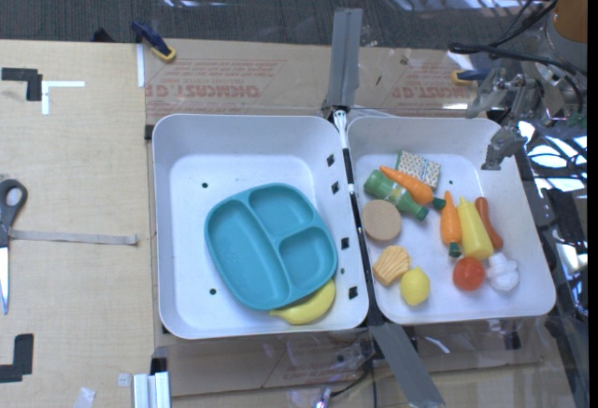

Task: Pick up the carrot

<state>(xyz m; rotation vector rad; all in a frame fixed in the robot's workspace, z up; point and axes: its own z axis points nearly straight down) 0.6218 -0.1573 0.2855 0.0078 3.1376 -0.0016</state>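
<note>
Above right bin's (pixel 523 210) far corner, hovering, gripper (pixel 502 152), open or closed impossible to tell. Below, well apart, carrot (pixel 407 182) lying across green vegetable (pixel 394 191), exposed for grasping.

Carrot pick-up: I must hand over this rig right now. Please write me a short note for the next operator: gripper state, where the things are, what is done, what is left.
Gripper: above the back right edge of the right bin, holding nothing; open or shut cannot be told.
Carrot: in the right bin, lying across the green vegetable, in front of the patterned sponge. A second carrot lies beside the yellow corn.
Left bin: teal divided plate with a banana at its front edge.
Done: nothing, no carrot lifted.
Left: move over a carrot, descend, grasp, lift.
</note>
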